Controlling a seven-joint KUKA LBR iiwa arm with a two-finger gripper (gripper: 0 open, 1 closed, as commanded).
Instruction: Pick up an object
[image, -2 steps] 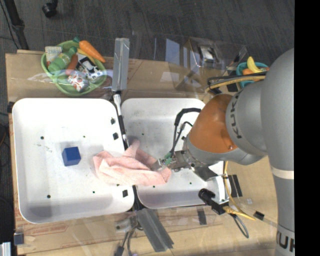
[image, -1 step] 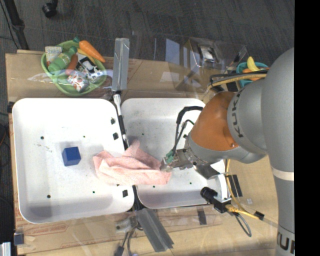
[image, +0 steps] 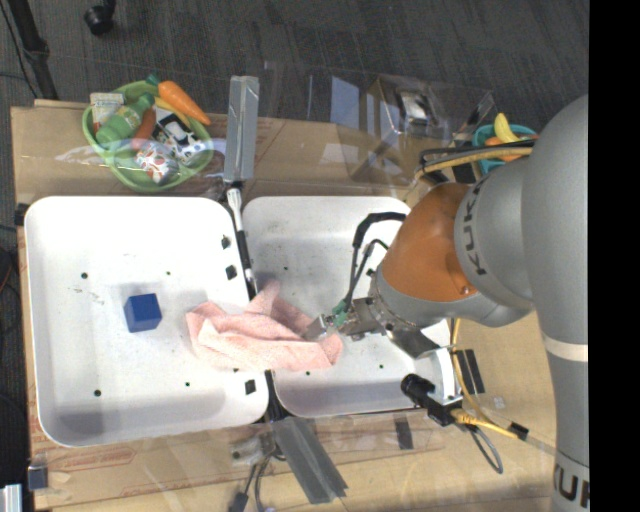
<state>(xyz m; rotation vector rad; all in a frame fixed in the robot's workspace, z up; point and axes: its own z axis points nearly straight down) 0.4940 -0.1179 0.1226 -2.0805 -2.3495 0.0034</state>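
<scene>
- Camera view from above shows you the gripper (image: 335, 322) low in the right bin (image: 300, 225), right at the near end of the pink cloth (image: 262, 335); the arm's orange band (image: 425, 255) and grey links crowd in behind it.
- You cannot tell from here whether the fingers are apart or together — the wrist hardware and the cloth's folds hide the tips — so do not count the cloth as held.
- That cloth is your nearest candidate: it starts at the gripper and runs away from it across the divider between the bins, with its far end lying in the left bin (image: 60, 300).
- Expect it to be light, soft and limp. It will drape and stretch out rather than lift as one piece, and the part hanging over the divider may drag or snag on the rim as it comes up.
- Best hold, in my judgement, is a raised fold or bunched ridge right under the fingers, not a flat single layer — a thin edge could slip out of a two-finger pinch.
- Well beyond the cloth's far end sits a blue cube (image: 143, 311) in the left bin. It looks rigid and flat-sided, so it should be an easier grasp across opposite faces, but it is a long reach from where the gripper is now.
- Past the bins, a green bowl (image: 120, 170) of toy items rests on the bench and is not part of this pick.
</scene>
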